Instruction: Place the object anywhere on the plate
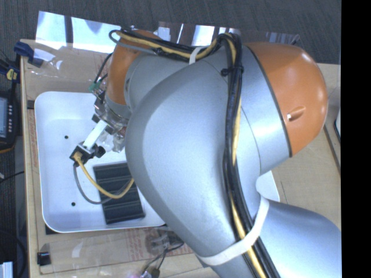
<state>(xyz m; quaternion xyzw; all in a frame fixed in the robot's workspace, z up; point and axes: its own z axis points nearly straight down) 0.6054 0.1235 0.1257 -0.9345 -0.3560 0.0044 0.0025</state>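
My arm (232,143) reaches in from the right and covers most of the bench. Its wrist and gripper (111,126) hang over the upper middle of the left bin (52,155), largely hidden behind the grey arm body. A black ribbed rectangular slab (122,198) lies flat on the left bin's floor near the front rim, just below the gripper. A loop of the robot's yellow cable crosses the slab's upper part. I see nothing between the fingers.
The left bin's white floor is bare on its left half. A small piece of the right bin (268,189) peeks out beside the arm. Clear plastic sheeting (58,30) lies at the bench's back edge.
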